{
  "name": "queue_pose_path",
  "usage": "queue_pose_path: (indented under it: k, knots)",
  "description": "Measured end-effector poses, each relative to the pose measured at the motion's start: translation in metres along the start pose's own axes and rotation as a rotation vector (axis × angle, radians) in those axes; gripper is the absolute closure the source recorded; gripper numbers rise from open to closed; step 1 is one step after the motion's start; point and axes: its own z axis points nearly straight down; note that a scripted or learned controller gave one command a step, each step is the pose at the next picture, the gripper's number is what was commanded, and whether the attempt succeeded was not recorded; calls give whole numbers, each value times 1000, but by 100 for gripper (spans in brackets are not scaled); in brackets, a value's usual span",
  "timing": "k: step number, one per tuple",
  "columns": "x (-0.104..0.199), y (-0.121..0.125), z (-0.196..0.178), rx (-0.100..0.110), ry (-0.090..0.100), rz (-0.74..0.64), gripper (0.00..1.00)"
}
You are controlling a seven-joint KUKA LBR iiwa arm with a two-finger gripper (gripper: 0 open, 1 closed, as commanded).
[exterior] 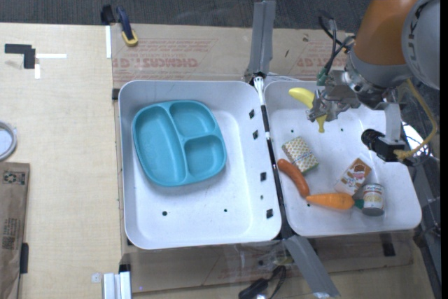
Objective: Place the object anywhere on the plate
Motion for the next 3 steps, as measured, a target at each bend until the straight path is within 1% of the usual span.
queue_pose_path:
  k: [1,2,3]
  knots:
    - [82,23,1,-1,0,196,100]
    - [153,23,21,1,0,88,100]
    - [152,23,16,6,-4,86,100]
